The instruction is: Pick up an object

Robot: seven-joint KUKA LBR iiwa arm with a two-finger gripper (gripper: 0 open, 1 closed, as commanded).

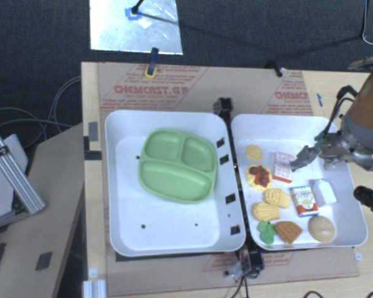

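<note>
Camera view: approach step, nothing grasped yet. The gripper [306,157] hangs over the right bin [348,185], coming in from the right, tip just beside the red-white carton [282,167]. I can't tell how wide the fingers stand; the tip is a dark blur at this slant, and nothing visible sits between them.

Likely target, my guess: the red-white carton, the item closest to the tip. It lies flat in the bin's upper middle, small box, red print on white, tilted a little. It touches or nearly touches the red-yellow food piece [259,176] on its left.

Other items in the right bin: yellow round piece [253,152] near the top, waffle-like piece [276,197], yellow corn-like piece [266,212], green piece [267,232], brown wedge [288,231], tan ball [322,228], second carton [304,200], white block [325,192]. All close together, so clutter is the risk.

Next move calls for a descent straight over the carton, fingers spanning its short side, without nudging the red-yellow neighbour. A flat box lying low gives little edge to grip; a slip seems likely.

The left bin [121,166] holds a green tray [177,166] with three compartments, well apart from the arm. Both bins sit on the table [193,85].
</note>
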